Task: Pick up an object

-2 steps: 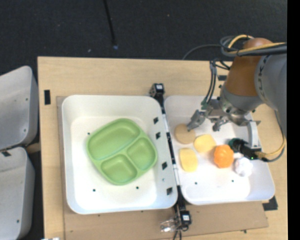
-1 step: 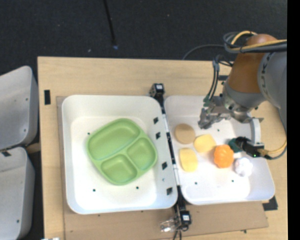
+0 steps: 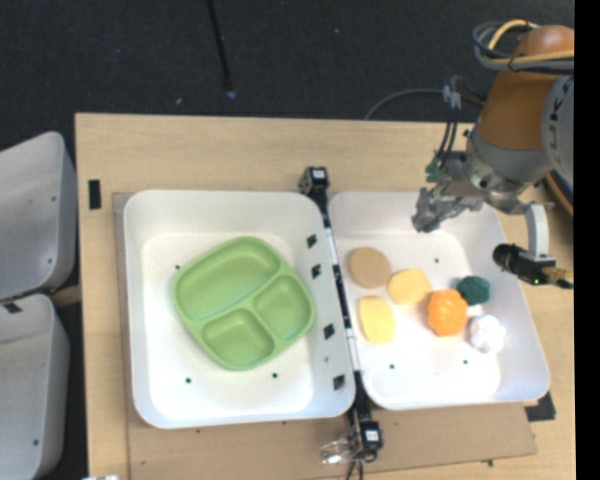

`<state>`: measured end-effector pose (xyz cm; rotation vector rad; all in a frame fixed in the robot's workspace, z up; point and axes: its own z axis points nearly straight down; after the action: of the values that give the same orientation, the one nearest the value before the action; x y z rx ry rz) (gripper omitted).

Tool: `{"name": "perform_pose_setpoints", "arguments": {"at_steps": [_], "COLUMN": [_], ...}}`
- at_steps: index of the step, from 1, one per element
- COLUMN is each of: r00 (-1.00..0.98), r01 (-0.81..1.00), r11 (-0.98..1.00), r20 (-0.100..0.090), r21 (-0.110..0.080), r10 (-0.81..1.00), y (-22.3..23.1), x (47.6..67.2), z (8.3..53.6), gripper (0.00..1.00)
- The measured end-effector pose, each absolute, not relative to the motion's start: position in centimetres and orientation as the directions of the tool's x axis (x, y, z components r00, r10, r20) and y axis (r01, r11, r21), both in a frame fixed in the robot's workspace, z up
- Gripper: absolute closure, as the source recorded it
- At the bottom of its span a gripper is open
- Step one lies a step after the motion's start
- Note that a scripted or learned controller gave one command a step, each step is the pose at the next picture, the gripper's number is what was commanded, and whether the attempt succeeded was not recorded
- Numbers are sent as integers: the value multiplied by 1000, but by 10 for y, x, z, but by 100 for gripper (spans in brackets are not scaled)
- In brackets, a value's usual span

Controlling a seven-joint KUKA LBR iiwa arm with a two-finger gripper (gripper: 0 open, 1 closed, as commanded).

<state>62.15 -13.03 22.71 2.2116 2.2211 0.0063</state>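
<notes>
The right bin (image 3: 510, 368) holds several small items: a tan round disc (image 3: 369, 266), a pale yellow lump (image 3: 409, 286), a yellow block (image 3: 376, 320), an orange ball-like piece (image 3: 446, 312), a dark green piece (image 3: 472, 289) and a white crumpled piece (image 3: 486, 333). My gripper (image 3: 432, 211) hangs over the back part of this bin, up and to the right of the tan disc and apart from every item. Nothing shows in its grasp.
In the left bin (image 3: 150, 368) lies a green divided plate (image 3: 244, 301) with three compartments. A ridge with black clips (image 3: 332, 298) separates the two bins. The wooden bench (image 3: 180, 148) surrounds them, and a white chair (image 3: 20, 228) stands at the far left.
</notes>
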Motion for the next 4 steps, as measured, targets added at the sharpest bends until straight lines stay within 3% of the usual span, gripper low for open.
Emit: {"name": "perform_pose_setpoints", "arguments": {"at_steps": [1,4], "r00": [0,-7], "r01": [1000,1000], "r11": [0,7], "r20": [-2,2], "r21": [-1,0], "r10": [1000,1000], "y": [-132,19], "x": [622,613], "z": [204,224], "gripper": [100,100]}}
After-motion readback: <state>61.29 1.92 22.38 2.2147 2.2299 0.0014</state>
